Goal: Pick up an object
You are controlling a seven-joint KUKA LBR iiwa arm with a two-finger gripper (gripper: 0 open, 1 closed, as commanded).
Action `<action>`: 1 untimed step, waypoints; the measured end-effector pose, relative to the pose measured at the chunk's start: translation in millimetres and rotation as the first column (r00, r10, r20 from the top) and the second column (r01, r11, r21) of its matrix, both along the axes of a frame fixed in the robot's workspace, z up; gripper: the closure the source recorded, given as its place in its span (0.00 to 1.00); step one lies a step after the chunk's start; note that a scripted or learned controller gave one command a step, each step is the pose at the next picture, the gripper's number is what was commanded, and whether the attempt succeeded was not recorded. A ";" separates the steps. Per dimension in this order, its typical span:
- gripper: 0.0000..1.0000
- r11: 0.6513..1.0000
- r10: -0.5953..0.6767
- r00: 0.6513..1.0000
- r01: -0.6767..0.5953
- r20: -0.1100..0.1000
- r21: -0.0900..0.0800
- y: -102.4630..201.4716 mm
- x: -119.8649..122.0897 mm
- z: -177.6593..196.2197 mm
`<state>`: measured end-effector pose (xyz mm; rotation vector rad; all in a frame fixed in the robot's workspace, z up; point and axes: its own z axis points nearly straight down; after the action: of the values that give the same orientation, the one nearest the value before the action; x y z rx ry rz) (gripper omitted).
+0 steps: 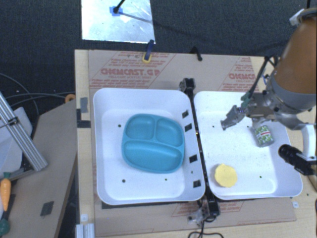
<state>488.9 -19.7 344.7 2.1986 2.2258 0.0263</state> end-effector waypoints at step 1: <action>0.00 1.000 -0.001 1.000 0.001 -0.016 0.000 63.4 -1.7 20.4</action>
<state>487.1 43.7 365.1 2.2072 2.2327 0.0090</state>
